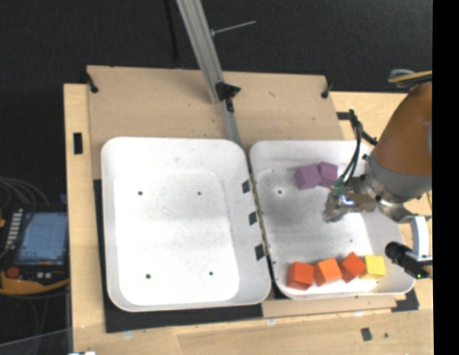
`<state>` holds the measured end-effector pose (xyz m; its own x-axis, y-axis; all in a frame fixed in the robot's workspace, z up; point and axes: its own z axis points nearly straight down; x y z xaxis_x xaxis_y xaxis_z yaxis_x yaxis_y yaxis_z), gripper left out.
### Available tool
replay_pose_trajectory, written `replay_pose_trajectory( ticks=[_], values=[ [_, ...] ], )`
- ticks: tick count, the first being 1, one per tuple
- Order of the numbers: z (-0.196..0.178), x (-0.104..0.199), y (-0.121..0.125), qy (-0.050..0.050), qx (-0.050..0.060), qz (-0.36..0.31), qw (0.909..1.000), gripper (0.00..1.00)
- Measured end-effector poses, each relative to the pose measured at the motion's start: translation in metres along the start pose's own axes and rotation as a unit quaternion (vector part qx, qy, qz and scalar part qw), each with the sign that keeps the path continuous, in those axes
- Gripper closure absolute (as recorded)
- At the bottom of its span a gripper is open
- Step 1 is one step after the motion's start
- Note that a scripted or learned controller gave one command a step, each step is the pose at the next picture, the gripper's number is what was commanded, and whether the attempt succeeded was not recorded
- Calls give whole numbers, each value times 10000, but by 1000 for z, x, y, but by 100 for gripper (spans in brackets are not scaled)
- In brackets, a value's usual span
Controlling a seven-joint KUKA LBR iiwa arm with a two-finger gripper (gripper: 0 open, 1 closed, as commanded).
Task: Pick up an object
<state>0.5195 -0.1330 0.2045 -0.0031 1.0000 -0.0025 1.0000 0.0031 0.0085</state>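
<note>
The tool (335,207) hangs over the right bin (289,157), just below 2 purple blocks (316,174); I cannot tell its state. Descending here risks missing them.

Setting: robotics laboratory test bench; evidence as follows: plywood bench (178,98) over dark floor; two shallow white bins (126,168) side by side at centre; aluminium mounting rail (200,39) rising toward 12 o'clock; handheld control pendant (38,239) with cables at 9 o'clock; industrial arm (407,154) entering from 3 o'clock.
</note>
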Motion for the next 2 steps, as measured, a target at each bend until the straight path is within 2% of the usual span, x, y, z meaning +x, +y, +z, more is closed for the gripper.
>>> replay_pose_trajectory(
  ticks=[1, 2],
  values=[
    [-46, -7, -2, -1, 3, -4, 10000, 100],
    [-76, -9, 0, 4, 18, -7, 10000, 100]
  ],
)
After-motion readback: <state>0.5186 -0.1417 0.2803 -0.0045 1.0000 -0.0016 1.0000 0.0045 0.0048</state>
